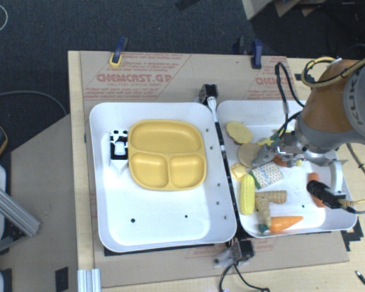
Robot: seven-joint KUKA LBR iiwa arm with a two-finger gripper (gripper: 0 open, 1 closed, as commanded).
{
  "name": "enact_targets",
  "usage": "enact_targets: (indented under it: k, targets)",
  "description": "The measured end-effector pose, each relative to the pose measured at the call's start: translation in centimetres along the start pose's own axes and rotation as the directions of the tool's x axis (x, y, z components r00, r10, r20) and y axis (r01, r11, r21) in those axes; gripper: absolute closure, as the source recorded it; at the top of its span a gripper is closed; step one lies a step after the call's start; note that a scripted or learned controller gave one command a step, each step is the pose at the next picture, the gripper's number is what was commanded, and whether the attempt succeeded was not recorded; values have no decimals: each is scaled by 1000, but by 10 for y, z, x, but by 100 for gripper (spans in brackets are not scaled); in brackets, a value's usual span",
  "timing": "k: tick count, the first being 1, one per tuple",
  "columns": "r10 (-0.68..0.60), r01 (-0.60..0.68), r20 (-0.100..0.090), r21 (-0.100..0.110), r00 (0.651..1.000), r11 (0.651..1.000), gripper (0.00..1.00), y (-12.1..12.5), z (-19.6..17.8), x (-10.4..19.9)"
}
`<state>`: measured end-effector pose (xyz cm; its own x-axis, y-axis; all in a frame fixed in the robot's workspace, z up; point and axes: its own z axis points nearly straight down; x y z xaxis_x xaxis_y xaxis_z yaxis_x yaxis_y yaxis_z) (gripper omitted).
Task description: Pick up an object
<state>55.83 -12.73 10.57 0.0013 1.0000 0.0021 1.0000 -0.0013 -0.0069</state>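
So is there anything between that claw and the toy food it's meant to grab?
Nothing visible blocks it. The gripper hangs low in the right bin, right over the crowded pile: a patterned packet just below it, a round tan piece beside it, the corn cob further down. The crowding itself could hinder a clean pick.

Two shallow white plastic bins: left bin (pixel 109 212), right bin (pixel 328 221). One yellow three-compartment plastic tray (pixel 167 152). One small black-and-white block (pixel 118 145). One yellow toy corn cob (pixel 247 193). One orange toy carrot (pixel 285 223). One pale yellow chip-shaped piece (pixel 238 131). One tan waffle-textured biscuit (pixel 272 197).
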Motion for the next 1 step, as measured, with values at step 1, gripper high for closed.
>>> enact_targets:
  k: [1]
  targets:
    - [-1, 1, 0, -1, 1000, 1000, 0, 0, 23, 1]
